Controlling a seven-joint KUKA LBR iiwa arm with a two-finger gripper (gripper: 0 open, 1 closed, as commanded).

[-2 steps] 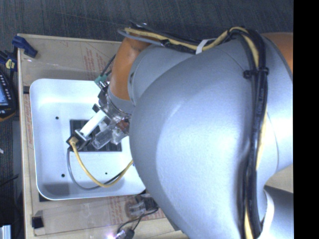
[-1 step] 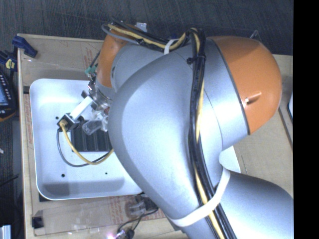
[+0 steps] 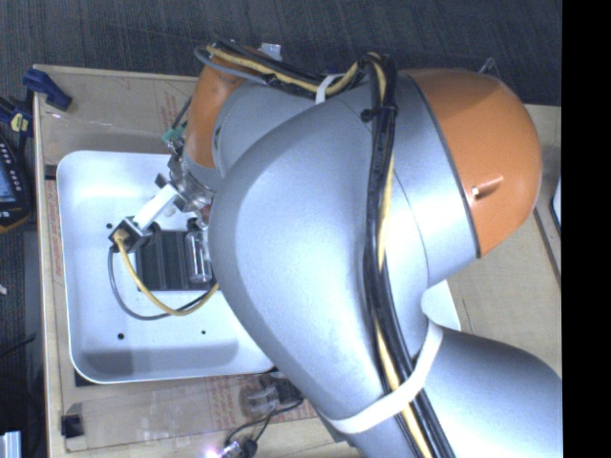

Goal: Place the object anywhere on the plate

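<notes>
Seemingly at pickup, the claw (image 3: 179, 259) hangs over the nine o'clock bin (image 3: 81, 218), grip unreadable; next, a sure grasp.

Bin (image 3: 95, 356): shallow, white, on the tabletop's left side.
Tabletop (image 3: 105, 108): pale wood.
Clamp (image 3: 46, 86): blue, far-left corner.
Floor (image 3: 286, 8): dark carpet beyond.

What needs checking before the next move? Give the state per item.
1. hand above left bin: ok.
2. object gripped by hand: cannot tell.
3. plate location: cannot tell; the arm covers the right part of the bench.
4. left bin flat on bench: ok.
5. Unobstructed view of hand: not ok; arm overlaps it.
</notes>
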